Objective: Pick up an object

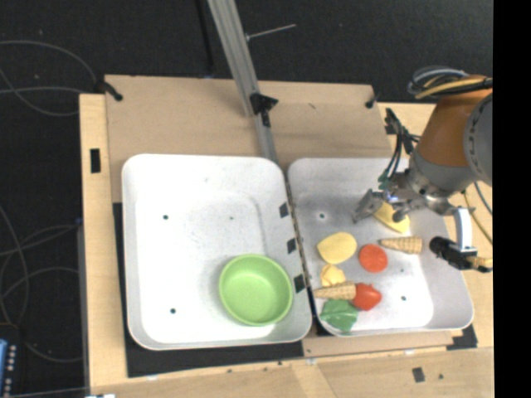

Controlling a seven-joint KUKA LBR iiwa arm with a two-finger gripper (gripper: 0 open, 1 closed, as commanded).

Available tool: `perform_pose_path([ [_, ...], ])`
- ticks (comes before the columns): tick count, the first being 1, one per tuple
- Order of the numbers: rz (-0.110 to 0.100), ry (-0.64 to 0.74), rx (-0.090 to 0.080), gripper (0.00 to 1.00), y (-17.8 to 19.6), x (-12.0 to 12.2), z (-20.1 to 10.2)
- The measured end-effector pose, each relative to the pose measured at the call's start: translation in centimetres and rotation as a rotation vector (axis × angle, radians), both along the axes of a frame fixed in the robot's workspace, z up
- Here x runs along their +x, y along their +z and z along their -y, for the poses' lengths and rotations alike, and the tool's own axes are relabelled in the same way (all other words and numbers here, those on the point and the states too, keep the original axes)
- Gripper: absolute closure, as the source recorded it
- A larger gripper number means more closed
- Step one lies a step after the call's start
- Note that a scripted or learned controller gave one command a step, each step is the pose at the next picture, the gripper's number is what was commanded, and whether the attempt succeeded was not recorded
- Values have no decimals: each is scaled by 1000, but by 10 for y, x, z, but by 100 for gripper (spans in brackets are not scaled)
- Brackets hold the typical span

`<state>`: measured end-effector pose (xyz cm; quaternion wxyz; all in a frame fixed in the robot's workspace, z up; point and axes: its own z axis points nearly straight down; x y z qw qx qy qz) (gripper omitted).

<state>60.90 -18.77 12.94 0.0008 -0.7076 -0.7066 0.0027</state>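
Leftmost, a green bowl [255, 288] sits in the left bin [166, 189]. Centre-right, the tool [383, 206] hangs spread open over a pale yellow piece [390, 216] in the right bin [332, 189], nothing gripped. That low, flat-looking piece could slip sideways from the fingers.

No readable text, labels, brands, numbers or signs anywhere: nothing legible on the bins [207, 172], the desk [182, 114] or the arm [452, 135]. Resolution is too low for any fine print.
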Motion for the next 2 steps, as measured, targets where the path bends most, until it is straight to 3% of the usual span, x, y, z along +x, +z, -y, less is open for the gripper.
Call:
perform_pose_path([
  [1, 6, -1, -2, 0, -28, 1, 2],
  [2, 9, -4, 0, 100, -17, 1, 3],
])
